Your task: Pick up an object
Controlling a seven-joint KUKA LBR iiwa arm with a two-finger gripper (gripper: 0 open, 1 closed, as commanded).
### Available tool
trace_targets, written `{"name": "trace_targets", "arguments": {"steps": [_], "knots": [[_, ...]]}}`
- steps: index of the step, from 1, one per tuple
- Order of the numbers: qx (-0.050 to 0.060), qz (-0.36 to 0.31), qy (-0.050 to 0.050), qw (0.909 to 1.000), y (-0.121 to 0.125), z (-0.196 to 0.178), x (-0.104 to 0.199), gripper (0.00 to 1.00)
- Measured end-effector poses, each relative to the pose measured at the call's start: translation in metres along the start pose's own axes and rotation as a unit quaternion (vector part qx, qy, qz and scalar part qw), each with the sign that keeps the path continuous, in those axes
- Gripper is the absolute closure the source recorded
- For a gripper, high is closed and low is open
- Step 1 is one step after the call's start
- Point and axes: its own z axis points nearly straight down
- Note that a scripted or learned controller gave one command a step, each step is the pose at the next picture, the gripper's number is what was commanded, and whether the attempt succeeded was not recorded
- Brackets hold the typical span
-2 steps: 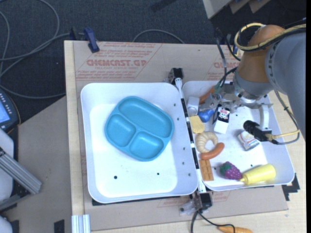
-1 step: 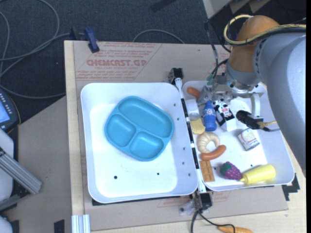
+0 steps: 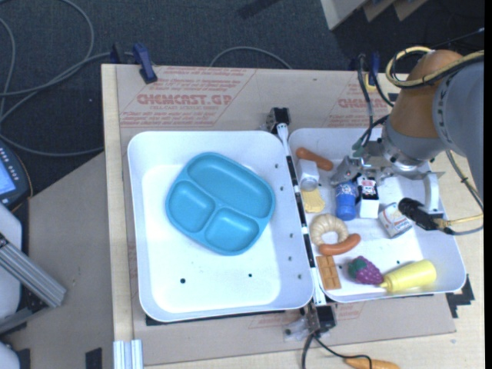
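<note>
My gripper [image 3: 358,174] hangs low over the back of the right bin [image 3: 446,246], reaching in from the right under the grey and orange arm. Just in front of it stands a small blue can [image 3: 347,203], close to the gripper's tip or touching it. A black-and-white box [image 3: 371,207] lies right beside the can. Left of the gripper, an orange sausage [image 3: 314,158] lies near the bin's back wall. Nothing is visibly lifted off the bin floor.
The right bin also holds a yellow cheese piece [image 3: 312,200], a bagel [image 3: 326,226], a second sausage [image 3: 340,244], a waffle strip [image 3: 328,270], purple grapes [image 3: 364,270], a yellow piece [image 3: 410,275] and a small carton [image 3: 394,221]. A blue divided plate [image 3: 221,202] lies in the left bin [image 3: 154,283].
</note>
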Motion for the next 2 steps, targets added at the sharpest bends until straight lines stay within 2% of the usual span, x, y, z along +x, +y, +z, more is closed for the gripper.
{"name": "trace_targets", "arguments": {"steps": [1,2], "knots": [[-0.005,-0.003,-0.001,1.0000,0.004,-0.012,0.003,1.00],[-0.006,-0.007,0.001,1.0000,-0.011,-0.106,0.084,1.00]]}}
